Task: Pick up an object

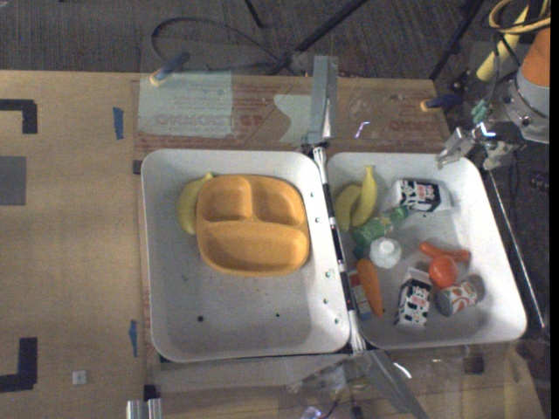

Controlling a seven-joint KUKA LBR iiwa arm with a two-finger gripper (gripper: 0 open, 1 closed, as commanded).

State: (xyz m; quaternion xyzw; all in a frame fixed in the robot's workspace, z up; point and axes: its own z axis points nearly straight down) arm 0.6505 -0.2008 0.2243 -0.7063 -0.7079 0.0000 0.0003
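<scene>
— Gripper (467, 142) first: where does it sit?

— Over the far right corner of the right bin (502, 234), just above the rim, at the end of the grey arm (534, 81) with its orange band. It is a small tangle of bright metal from here, so whether it is released or clenched I cannot tell. Nothing visibly hangs from it.

— And what is closest to take?

— My guess is the milk carton (417, 195), the black-and-white one lying near the far edge of that bin. It lies from the gripper toward the bin's left wall and a little toward the near edge. Close by, but apart.

— How does it lie?

— On its side, long axis roughly along the far edge. A grasp would probably close across the short width, so the wrist matters more than the reach.

— Other candidates?

— Two bananas (360, 201) by the far left corner, a green bottle (377, 230), a carrot (370, 286) along the left wall, a second carton (414, 302) and a can (459, 297) toward the near edge. All lie farther off. The left bin (166, 260) holds an orange tray (253, 223) well away.
</scene>
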